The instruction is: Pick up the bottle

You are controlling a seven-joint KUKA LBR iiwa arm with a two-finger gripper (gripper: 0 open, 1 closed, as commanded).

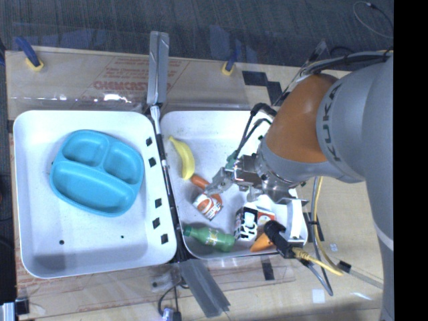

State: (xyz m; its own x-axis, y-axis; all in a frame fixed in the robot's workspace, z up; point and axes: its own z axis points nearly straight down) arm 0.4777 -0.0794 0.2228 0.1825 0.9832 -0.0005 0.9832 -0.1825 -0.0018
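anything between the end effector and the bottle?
Yes: a small red-and-white can sits right at the end effector, between it and the green bottle, which lies on its side against the right bin's near wall.

A robotics lab: industrial arm [334, 132] over two white bins [27, 199] on a taped, clamped bench [87, 72], loose cables [374, 12] on grey carpet.

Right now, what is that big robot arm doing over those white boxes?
The grey and orange arm reaches into the right bin, where its gripper hovers close to a small can. The green bottle it is meant to pick up lies on its side at the bin's near edge, not yet lifted. A banana lies nearby. The left bin holds a blue tray.
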